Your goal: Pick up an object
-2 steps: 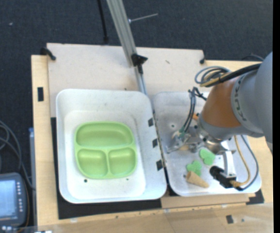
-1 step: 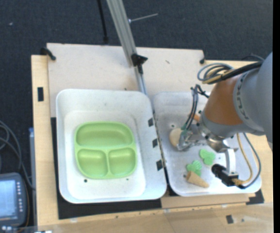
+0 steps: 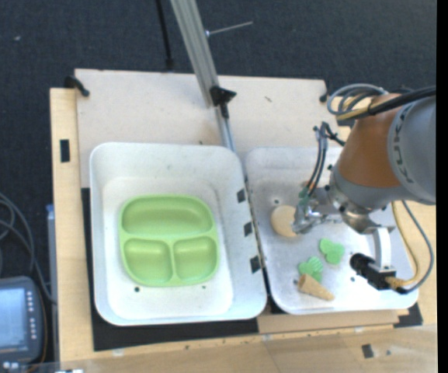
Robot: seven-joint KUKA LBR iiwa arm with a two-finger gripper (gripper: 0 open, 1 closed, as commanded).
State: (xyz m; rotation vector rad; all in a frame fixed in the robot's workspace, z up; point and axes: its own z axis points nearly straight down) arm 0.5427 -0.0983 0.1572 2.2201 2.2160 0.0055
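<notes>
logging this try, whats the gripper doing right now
Gripper: down in the right bin beside the tan round piece; open or shut cannot be told.

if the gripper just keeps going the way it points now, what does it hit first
Most likely the round beige piece in the right bin: the gripper points down and leftward right beside it. Height is hard to judge from above, so it may meet the bin floor instead.

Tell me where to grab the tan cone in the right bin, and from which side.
Grip the cone across its middle, coming straight down from above. It lies flat on the right bin floor, its wide end against a green piece, so the claw should close across the narrow width, probably clear of that piece.
</notes>
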